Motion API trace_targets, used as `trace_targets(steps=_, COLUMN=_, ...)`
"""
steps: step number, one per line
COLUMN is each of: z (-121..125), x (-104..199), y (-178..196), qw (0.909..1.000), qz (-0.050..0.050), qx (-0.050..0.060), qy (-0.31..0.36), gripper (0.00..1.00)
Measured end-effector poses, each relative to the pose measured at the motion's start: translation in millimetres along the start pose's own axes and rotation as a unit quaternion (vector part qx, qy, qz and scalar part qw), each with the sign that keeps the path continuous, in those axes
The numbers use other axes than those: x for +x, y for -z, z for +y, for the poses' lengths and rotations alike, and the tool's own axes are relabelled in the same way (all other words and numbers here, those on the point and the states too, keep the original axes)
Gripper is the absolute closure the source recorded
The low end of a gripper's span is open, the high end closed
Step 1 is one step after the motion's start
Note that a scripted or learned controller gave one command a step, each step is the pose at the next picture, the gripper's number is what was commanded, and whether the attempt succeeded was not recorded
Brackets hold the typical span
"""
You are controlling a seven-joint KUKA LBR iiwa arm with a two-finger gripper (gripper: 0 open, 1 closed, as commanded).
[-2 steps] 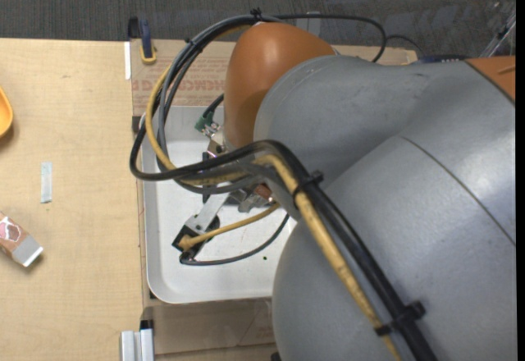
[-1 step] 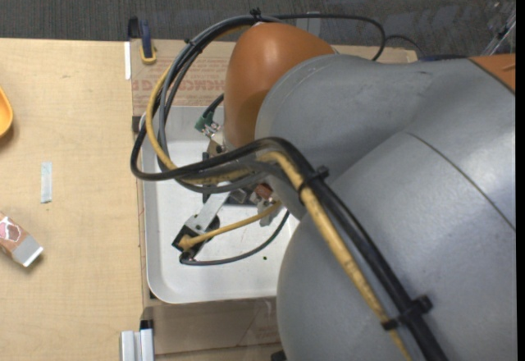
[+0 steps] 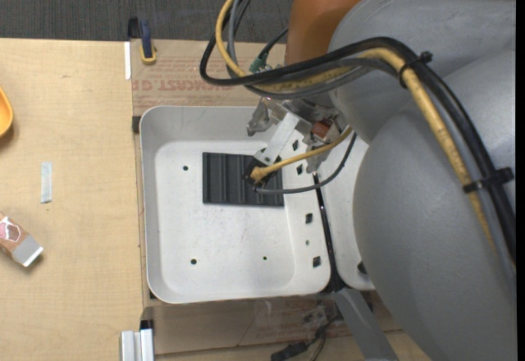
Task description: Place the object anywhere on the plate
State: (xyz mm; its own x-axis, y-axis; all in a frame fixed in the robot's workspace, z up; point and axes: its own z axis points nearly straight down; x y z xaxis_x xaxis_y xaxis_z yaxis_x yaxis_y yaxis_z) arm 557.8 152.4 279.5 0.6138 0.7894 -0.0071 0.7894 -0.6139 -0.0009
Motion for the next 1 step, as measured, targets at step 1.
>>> trace_targets(steps=1, z=-19.1, x=58.4, y=-169.6, qw=0.9901, qz=0.0, qx=0.0, qy=-0.14, gripper=0.0)
